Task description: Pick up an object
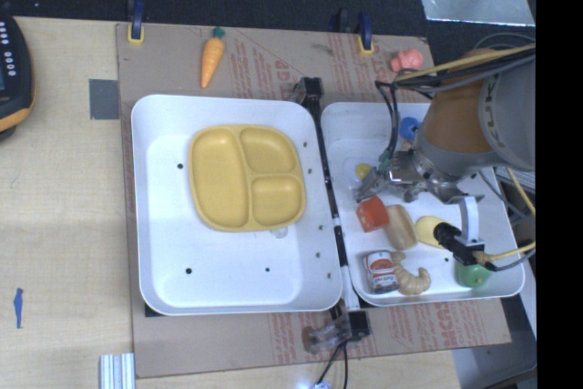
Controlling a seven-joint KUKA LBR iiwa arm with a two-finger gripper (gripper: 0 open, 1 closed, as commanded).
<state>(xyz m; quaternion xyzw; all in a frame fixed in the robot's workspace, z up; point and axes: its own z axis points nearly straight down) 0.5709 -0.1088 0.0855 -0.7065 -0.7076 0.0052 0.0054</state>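
My gripper (372, 187) hangs low over the right bin (339, 134), near its left wall. Just below it lies a red block (371, 214), close to the gripper's tip; I cannot see whether they touch. A tan oblong piece (399, 228) and a yellow lemon-like piece (426, 228) lie to the right of the block. Near the bin's front edge stand a small can (383, 271) and a curved beige piece (415, 281). A green object (472, 275) sits in the front right corner. A small yellow bit (363, 169) and a blue object (409, 127) lie by the arm.
The left bin (164, 269) holds a yellow divided plate (246, 176). A toy carrot (211, 57) and a pink object (408, 60) lie on the cardboard behind the bins. The arm's bulk covers the right bin's right half.
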